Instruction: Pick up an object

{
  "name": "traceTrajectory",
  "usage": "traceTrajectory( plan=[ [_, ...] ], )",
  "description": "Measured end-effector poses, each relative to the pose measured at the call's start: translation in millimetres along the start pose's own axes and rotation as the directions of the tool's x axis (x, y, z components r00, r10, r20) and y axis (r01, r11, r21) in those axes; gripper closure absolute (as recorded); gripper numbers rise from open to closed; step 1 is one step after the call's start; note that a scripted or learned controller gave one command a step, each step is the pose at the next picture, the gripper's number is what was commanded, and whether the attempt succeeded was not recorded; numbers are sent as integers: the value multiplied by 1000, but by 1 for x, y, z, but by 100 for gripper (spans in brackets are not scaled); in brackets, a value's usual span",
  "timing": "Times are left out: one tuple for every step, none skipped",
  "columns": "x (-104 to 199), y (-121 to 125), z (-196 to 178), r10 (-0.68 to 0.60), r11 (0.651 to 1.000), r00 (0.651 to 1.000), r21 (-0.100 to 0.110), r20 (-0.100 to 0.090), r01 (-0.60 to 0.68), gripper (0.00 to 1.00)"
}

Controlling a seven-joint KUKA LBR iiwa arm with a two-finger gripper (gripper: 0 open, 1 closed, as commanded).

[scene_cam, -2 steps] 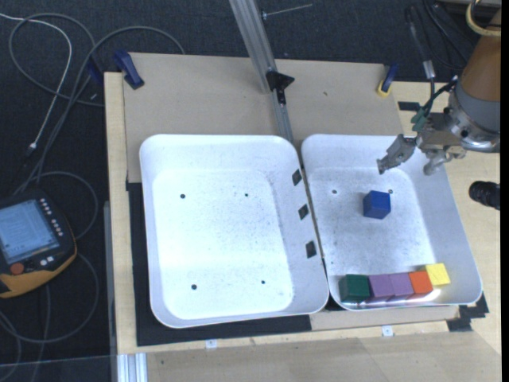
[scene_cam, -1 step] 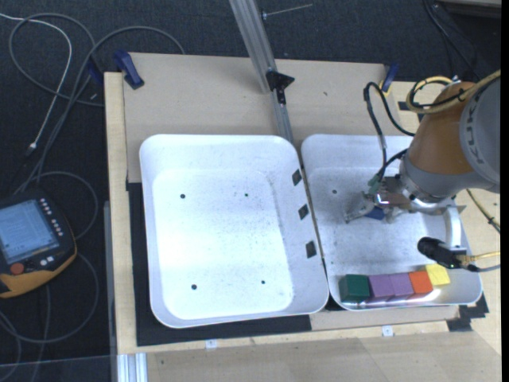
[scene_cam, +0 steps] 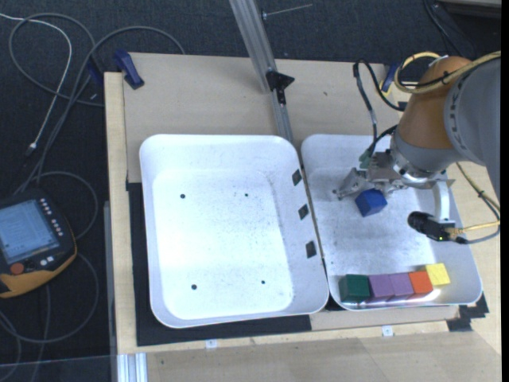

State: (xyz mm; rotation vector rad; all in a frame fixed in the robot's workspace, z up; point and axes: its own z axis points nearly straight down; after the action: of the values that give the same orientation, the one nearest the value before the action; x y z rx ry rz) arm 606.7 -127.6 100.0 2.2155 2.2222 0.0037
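A blue block (scene_cam: 371,204) lies tilted in the upper middle of the right bin (scene_cam: 338,237). My gripper (scene_cam: 367,189) hangs right over it, reaching in from the right under the orange wrist band, and its lower part overlaps the block's top edge. Whether the block is gripped or just lies beneath cannot be told from this angle. A row of blocks sits along the right bin's front wall: green (scene_cam: 356,286), purple (scene_cam: 390,284), orange (scene_cam: 420,281) and yellow (scene_cam: 438,274).
The left bin (scene_cam: 159,213) stands beside the right one, with black clips (scene_cam: 303,211) along the shared wall. A metal pole (scene_cam: 254,38) slants in from the top. A black plug on a yellow cable (scene_cam: 428,224) hangs off the arm over the right bin.
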Motion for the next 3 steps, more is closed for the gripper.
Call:
traceTrajectory(
  plan=[
    [16,-40,0,3,1000,1000,10,-4,-3,0],
    [-35,18,0,3,1000,1000,-3,3,-3,0],
    [11,-18,0,0,1000,1000,9,-4,0,0]
  ],
)
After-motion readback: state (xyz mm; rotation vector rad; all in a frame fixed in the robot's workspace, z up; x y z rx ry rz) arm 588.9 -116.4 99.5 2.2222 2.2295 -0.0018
